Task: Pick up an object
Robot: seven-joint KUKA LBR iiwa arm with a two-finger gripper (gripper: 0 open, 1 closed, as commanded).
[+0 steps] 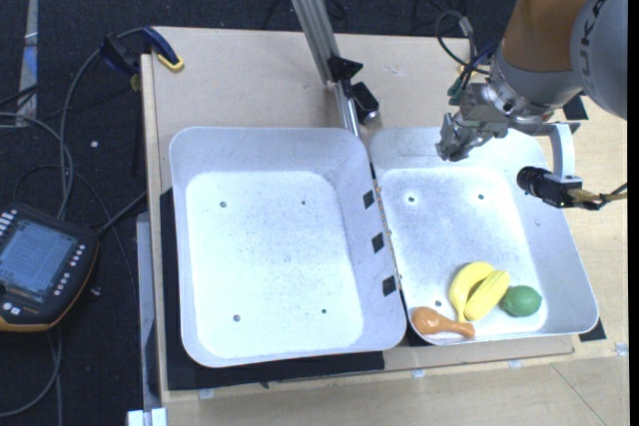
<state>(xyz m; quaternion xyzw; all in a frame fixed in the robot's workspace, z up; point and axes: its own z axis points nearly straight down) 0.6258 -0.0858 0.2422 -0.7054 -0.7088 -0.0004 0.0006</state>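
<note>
White bins (270, 155), finely grey-speckled — a yellow banana (477, 289), green lime (521, 300), orange gourd (439, 321); tan worktop (250, 80); orange-banded grey arm (564, 0).

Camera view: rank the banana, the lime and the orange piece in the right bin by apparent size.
1. Banana, clearly largest.
2. Orange piece and lime: too close to rank. The orange piece is longer but thin; the lime is rounder.

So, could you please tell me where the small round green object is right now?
The small round green object lies in the right-hand white bin, near its front right corner, touching the yellow banana-shaped toy.
</note>
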